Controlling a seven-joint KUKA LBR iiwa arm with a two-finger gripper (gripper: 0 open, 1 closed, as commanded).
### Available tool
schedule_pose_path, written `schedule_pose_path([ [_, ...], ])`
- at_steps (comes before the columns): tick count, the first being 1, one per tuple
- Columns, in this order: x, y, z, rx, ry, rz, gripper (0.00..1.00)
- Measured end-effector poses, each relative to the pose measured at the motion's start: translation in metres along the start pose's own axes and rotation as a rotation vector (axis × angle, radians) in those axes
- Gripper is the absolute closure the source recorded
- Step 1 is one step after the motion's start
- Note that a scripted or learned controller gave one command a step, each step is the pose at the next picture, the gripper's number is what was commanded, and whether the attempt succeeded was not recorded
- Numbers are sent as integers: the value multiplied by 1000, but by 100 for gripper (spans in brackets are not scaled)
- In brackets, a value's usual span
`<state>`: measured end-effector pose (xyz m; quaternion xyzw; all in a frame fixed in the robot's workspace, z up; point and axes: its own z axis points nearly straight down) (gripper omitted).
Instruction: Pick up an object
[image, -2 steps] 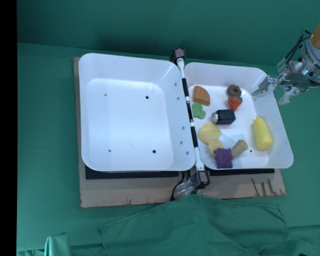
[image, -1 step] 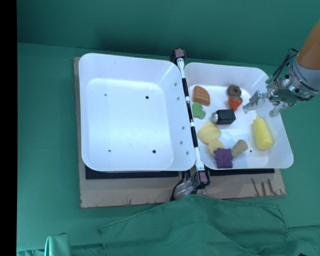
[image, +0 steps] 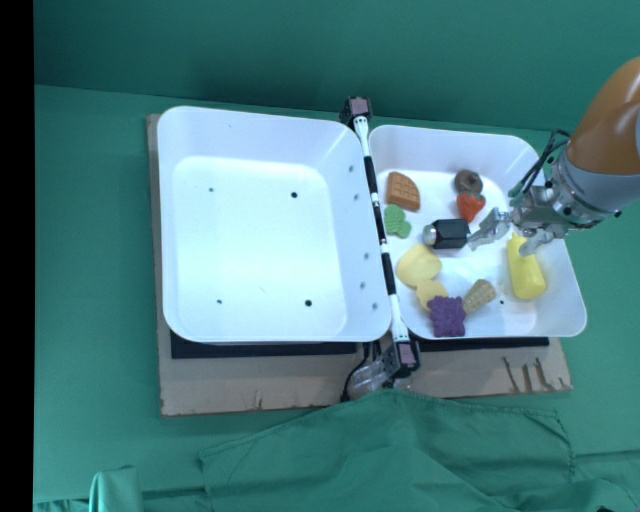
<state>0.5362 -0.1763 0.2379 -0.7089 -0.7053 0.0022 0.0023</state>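
The right bin (image: 560, 315) holds several toy foods. Among them are a brown waffle (image: 402, 189), a green piece (image: 398, 222), a brown donut (image: 467, 181) and a red strawberry (image: 470, 206). Nearer the front lie a yellow lump (image: 418, 266), a purple grape bunch (image: 447, 316), a tan cone (image: 479, 294) and a long yellow piece (image: 526, 274). My gripper (image: 512, 232) hangs low over the right side of this bin, just above the long yellow piece's upper end and right of the strawberry. Nothing shows in its grasp.
The left bin (image: 180, 300) lies beside the right one, joined by a black-and-white divider (image: 378, 220). Both rest on cardboard (image: 250, 390) over green cloth. A fold of green cloth (image: 400, 450) bunches at the front.
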Motion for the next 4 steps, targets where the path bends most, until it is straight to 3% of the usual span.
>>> schedule_pose_path([
  [1,2,3,37,-12,2,-6,0],
  [2,-1,4,29,-12,-2,0,100],
  [4,-4,2,-89,-15,-5,-1,100],
])
